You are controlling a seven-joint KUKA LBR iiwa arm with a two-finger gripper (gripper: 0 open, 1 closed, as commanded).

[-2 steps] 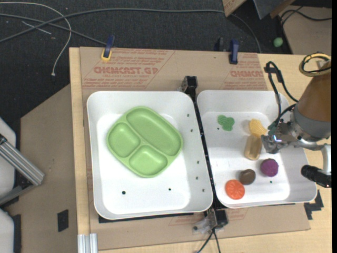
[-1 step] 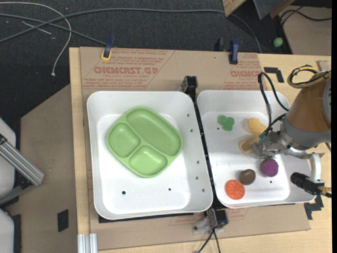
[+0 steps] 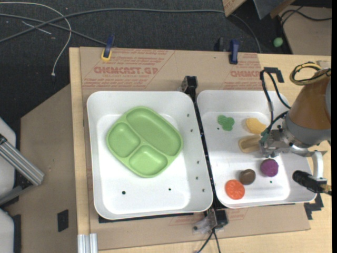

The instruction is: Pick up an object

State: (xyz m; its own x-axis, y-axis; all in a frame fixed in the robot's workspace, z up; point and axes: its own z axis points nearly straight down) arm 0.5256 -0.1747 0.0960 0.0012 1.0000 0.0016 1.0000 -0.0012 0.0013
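The right bin holds several small objects: a green piece, a yellow piece, a tan piece, a purple ball, a brown lump and an orange-red round piece. My gripper reaches in from the right and sits low over the bin, just right of the tan piece and above the purple ball. Nothing is visibly held.
The left bin holds a green divided plate. A black divider with a clamp runs between the bins. Cables hang near the arm at the right. The cardboard bench surrounds the bins.
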